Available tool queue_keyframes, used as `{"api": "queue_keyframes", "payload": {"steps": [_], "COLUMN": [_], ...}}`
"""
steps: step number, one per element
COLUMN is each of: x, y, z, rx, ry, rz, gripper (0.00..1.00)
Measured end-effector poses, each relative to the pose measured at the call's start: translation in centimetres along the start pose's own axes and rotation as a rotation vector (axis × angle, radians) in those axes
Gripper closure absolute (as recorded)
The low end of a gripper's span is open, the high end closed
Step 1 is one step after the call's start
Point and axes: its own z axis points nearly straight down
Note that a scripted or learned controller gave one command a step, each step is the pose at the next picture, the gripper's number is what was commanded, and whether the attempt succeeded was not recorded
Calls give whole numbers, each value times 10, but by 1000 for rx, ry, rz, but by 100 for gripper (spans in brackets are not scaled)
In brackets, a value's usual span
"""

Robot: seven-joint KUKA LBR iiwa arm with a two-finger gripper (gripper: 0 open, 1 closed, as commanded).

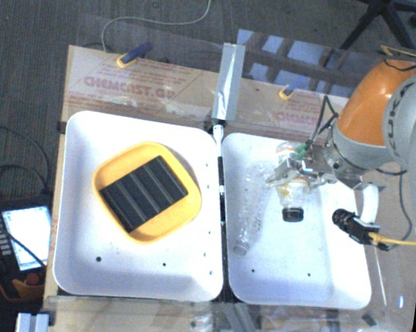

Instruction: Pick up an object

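My gripper (296, 175) hangs over the upper middle of the right bin (344, 288), reaching in from the right. Directly below it is a small pale, yellowish see-through thing (291, 191), and just under that a small black cylinder (292, 212). Whether either one touches the gripper is unclear. A clear plastic bottle (248, 209) lies lengthwise along the right bin's left side, apart from the gripper. In the left bin (72, 257) rests a yellow rounded block with a black ribbed top (147, 191).
A metal divider post (228, 80) stands at the back between the bins. Two clamps (131, 54) hold the cardboard backing behind them. A tablet and cables (18, 231) lie on the floor at left.
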Motion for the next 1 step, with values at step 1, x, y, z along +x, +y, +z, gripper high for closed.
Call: {"api": "queue_keyframes", "payload": {"steps": [1], "x": [0], "y": [0], "z": [-8], "rx": [3], "ry": [-3], "rz": [0], "gripper": [100]}}
